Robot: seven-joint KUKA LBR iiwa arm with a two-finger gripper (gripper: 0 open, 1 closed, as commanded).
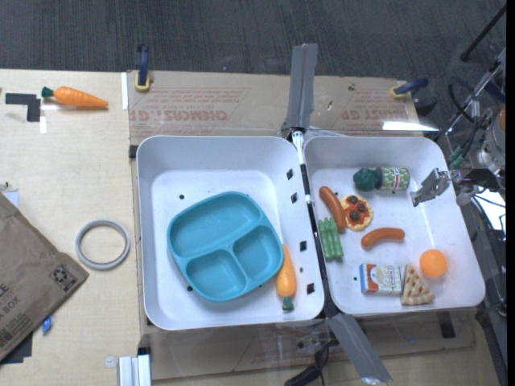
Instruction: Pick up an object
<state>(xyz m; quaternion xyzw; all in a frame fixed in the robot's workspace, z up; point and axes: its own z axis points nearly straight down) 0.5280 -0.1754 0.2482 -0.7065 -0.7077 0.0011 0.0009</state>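
White plastic bins sit side by side on the worktop [72, 175]. In the left bin [157, 215] lies a blue divided plate [225, 246], and a yellow-orange toy carrot [286, 278] rests just beside the plate's right rim, against the bin's right wall.

In the right bin [455, 252] the toys are spread out. Near the back is a dark green toy [367, 178] touching a small can [395, 179] lying on its side. A red sausage [331, 207] lies slantwise by the left wall, with a pizza round [356, 211] touching its right side. Below them are a green bean bundle [330, 240] near the left wall and a second sausage [383, 236] toward the middle. At the front sit a small carton [379, 279], a pizza slice [415, 287] just beside it, and an orange ball [433, 263] near the right wall.

At the right bin's far right corner the tool [429, 186] hangs over the rim, well apart from the ball and near the can. Whether it is open I cannot tell, and nothing shows in its grip.

On the worktop to the left lie another carrot [76, 98], a tape ring [102, 243] and a cardboard box [28, 280].
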